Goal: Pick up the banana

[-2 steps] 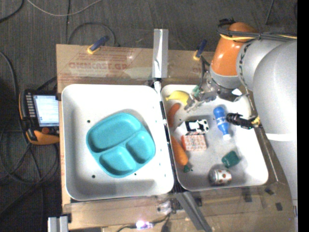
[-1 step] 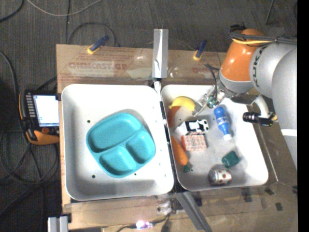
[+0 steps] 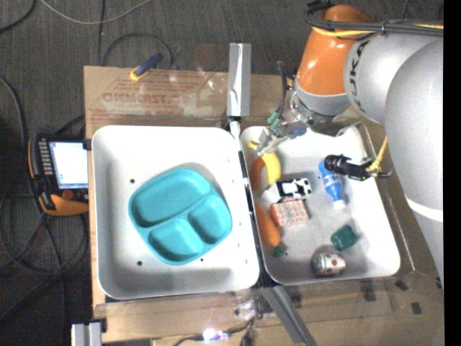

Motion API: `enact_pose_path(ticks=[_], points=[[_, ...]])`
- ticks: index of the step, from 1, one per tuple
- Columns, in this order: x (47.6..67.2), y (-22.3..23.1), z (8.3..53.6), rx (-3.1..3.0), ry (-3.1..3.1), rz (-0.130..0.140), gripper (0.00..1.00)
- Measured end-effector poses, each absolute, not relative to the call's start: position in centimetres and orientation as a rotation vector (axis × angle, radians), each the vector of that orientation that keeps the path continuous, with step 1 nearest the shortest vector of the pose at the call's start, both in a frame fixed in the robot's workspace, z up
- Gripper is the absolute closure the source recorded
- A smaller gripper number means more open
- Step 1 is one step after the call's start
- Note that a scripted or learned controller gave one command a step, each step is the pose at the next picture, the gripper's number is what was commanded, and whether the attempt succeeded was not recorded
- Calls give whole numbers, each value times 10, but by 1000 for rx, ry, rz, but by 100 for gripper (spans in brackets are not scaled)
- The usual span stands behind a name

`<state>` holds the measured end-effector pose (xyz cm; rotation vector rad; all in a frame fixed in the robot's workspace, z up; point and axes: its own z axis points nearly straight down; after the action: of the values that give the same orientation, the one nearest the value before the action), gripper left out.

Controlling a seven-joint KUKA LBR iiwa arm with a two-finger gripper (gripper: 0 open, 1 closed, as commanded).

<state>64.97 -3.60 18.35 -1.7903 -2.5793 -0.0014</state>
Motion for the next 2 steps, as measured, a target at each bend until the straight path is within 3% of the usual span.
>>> enact_pose_path(ticks=[1, 2], points=[[650, -36, 183, -1790, -2579, -1, 0], [623, -106, 144, -1913, -2490, 3, 0]])
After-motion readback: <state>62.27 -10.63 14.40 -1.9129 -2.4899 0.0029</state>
